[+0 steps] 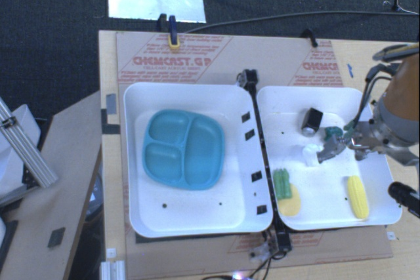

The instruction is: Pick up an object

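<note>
Arm comes in from the right over the right bin; claw hangs low above its middle, finger gap can't be made out, so open or closed is unclear, nothing visibly between the fingers. Just beside it: a small teal object and a black block. Corn cob lies toward the bin's near right, green vegetable and yellow disc by the left wall. Left bin holds a blue divided plate.
</note>
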Available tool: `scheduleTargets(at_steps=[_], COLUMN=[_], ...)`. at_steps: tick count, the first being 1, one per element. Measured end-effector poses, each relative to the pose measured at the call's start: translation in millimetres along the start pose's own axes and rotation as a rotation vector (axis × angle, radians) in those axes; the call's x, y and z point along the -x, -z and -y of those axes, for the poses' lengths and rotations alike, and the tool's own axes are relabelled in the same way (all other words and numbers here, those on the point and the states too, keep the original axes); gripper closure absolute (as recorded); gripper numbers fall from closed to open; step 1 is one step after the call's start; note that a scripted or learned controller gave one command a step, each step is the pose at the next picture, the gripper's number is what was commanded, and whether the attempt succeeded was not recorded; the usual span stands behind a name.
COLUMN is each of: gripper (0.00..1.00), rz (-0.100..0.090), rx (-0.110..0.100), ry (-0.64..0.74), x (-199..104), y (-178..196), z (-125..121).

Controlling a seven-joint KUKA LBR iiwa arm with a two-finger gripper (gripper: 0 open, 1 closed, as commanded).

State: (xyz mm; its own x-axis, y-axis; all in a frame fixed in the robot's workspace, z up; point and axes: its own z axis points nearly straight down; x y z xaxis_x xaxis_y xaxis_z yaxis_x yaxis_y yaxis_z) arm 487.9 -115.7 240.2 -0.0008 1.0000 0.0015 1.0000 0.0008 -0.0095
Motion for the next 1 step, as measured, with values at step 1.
scheduleTargets(at_steps=[1], gripper=[0.0], rz=[0.002], rx=[0.011], ry=[0.003], x=[-0.3], y=[5.5], z=[-2.2])
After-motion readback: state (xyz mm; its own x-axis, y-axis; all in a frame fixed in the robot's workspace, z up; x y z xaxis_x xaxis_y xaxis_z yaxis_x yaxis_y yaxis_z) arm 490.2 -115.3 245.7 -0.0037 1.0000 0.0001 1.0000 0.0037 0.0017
